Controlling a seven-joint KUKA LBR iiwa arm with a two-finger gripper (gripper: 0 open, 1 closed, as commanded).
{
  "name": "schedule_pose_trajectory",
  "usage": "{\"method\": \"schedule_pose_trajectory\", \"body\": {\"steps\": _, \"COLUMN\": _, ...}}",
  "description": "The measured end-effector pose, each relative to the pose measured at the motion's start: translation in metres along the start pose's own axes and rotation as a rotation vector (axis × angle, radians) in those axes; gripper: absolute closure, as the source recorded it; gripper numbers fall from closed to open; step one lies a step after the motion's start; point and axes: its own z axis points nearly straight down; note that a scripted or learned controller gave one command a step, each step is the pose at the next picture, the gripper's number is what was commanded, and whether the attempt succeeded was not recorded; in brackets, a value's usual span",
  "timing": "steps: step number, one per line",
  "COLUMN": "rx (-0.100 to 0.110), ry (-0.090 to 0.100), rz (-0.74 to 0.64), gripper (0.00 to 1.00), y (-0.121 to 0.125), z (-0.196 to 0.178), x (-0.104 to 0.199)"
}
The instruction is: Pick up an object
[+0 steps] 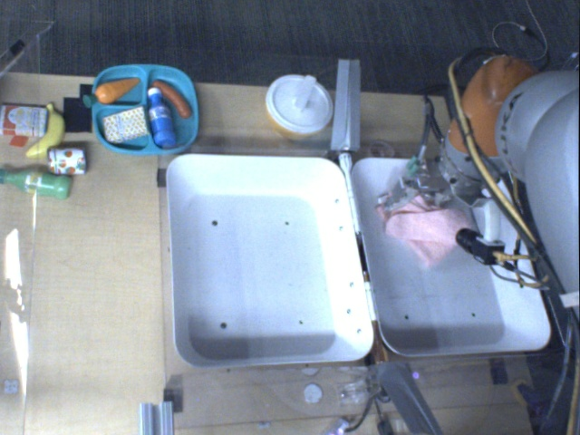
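Bench surroundings: blue divided tray at upper left of the wooden bench, holding an orange carrot-shaped toy, a blue bottle, a reddish sausage-shaped piece and a pale patterned square.
Left edge items: yellow banana, small printed can, green bottle lying flat, red-and-white carton.
Behind the bins: white lidded cup with yellow base, just beside a grey metal post.
Left bin: shallow, white, rounded corners, a few dark dots on the floor.
Right bin: same make, touching the left bin along the centre divider.
Task object: pink cloth, soft and crumpled, lying in the upper half of the right bin.
Obstructions: grey arm body, orange band and yellow-black cables covering the right bin's right side and upper corner.
Gripper: down at the cloth's upper edge, metal parts against the pink fabric.
Jaws: cannot tell how far apart; tangled metal and cloth hide the tips, and no clear view of fabric clamped between them.
Textures: smooth plastic bins, pale wood-grain benchtop, dark ribbed floor beyond.
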Motion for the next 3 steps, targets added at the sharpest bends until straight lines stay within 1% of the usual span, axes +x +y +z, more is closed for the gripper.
{"method": "schedule_pose_trajectory", "body": {"steps": 1, "rx": -0.01, "ry": -0.002, "rz": 0.03, "gripper": 0.0, "y": -0.02, "z": 0.005, "x": 0.0}}
{"method": "schedule_pose_trajectory", "body": {"steps": 2, "rx": -0.007, "ry": -0.001, "rz": -0.266, "gripper": 0.0, "y": -0.002, "z": 0.006, "x": 0.023}}
{"method": "schedule_pose_trajectory", "body": {"steps": 3, "rx": 0.001, "ry": 0.0, "rz": -0.211, "gripper": 0.0, "y": 0.022, "z": -0.099, "x": -0.039}}
